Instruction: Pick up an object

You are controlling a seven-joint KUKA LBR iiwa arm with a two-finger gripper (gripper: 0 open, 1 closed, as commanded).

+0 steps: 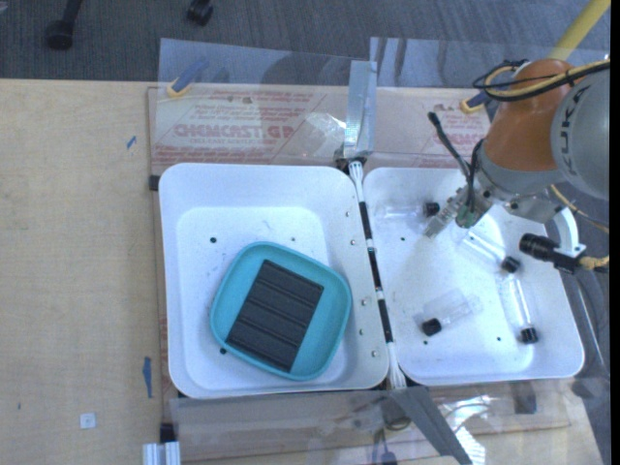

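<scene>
We see the tool (463, 211) low in the far part of the right bin (557, 361), hanging under the orange band of the arm (523, 124), and we cannot tell from this slant what state it is in; nothing visible sits in it. Around it lie several clear tubes with black caps: one tube (418, 208) just to its left, almost touching, another tube (489, 253) just in front of it, a third tube (521, 308) further toward us and to the right, and a fourth tube (448, 313) well in front near the bin's middle. We judge these to be light, stiff and slick plastic, round enough to roll away under a sideways nudge, so the sound hold is across the barrel near its middle, squeezing square to its long axis, not on the cap end. The nearest tube seems the natural target. Far to the tool's left, in the other bin (184, 260), a teal tray (329, 303) carries a dark ribbed block (276, 315); that pair looks heavier and too wide for an easy pinch except at the tray's rim. Both bins rest on the pale surface (68, 260).
</scene>
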